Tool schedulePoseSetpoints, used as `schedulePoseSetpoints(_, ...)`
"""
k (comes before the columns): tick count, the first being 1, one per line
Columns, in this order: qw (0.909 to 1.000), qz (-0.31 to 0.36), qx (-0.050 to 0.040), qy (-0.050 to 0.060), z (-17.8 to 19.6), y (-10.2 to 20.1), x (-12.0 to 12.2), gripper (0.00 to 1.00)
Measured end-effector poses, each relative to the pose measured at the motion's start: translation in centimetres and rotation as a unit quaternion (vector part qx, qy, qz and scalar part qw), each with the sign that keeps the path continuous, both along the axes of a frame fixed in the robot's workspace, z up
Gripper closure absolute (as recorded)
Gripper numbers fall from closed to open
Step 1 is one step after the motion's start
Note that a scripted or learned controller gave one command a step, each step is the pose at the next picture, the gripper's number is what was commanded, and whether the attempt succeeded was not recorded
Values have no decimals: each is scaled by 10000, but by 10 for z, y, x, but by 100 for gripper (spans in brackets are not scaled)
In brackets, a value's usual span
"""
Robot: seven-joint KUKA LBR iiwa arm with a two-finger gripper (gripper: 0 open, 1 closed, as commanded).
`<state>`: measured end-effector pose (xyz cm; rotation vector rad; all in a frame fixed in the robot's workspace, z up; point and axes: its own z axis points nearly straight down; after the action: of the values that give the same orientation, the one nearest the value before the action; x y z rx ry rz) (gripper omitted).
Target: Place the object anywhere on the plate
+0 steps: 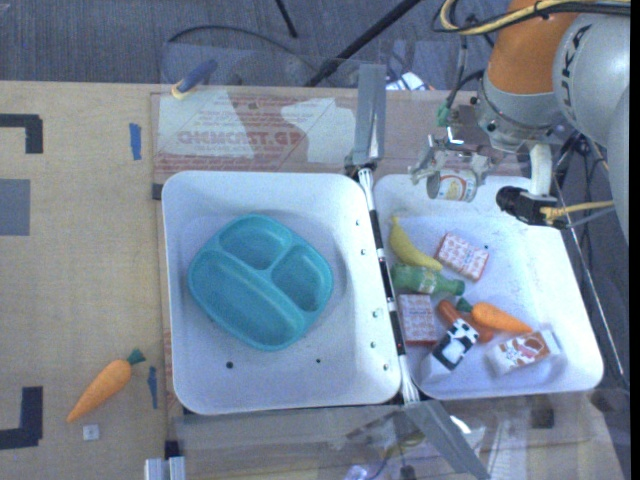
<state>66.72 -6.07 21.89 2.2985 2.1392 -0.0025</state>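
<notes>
So my fingers (455,173) are clamped around a small jar (455,186), held up over the back edge of the right bin (575,298). The teal plate (262,280) sits in the left bin (200,208), well apart from it.

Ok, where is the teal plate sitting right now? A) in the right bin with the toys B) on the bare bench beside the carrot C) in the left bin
C: the teal plate lies flat inside the left bin, apart from the toys in the right bin.
</notes>
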Motion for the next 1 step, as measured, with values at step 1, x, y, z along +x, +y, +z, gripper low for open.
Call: schedulePoseSetpoints(1, 9975, -699, 16, 12, 10, 45, -22, 100)
